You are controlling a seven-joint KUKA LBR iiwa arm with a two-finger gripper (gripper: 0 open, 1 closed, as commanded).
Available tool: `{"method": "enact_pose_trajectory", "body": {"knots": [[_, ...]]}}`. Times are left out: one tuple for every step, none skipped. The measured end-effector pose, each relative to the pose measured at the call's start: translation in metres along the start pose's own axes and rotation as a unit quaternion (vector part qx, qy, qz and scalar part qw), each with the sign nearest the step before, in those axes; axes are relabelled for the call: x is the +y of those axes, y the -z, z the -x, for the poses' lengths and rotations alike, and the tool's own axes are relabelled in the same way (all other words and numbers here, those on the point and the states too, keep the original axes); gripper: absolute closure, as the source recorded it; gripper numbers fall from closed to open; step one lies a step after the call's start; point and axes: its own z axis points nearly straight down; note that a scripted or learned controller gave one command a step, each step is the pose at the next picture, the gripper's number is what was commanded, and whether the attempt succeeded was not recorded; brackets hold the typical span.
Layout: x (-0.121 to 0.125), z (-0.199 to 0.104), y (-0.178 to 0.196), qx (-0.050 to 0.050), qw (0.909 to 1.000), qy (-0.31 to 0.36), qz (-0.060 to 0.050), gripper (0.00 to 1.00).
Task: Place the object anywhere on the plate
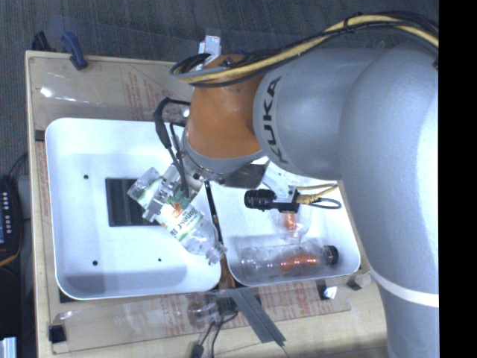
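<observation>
In the camera view, you see the arm fill the upper right of the frame, its orange band at upper centre above the divide between the two bins. The gripper points down-left over the left bin, near centre frame; how far its jaws stand apart cannot be told. A clear plastic bottle with an orange-and-green label lies tilted just below the gripper, its lower end at the left bin's right rim. A dark plate lies flat in the left bin, just left of the bottle. In the right bin, at lower centre, a second clear bottle lies on its side.
</observation>
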Motion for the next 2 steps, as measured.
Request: {"method": "enact_pose_trajectory", "body": {"knots": [[-0.0014,0.0674,0.0001,-0.001,0.9997,-0.024,0.0,1.0],[-0.0013,0.0675,0.0003,-0.001,0.9997,-0.024,0.0,0.0]]}}
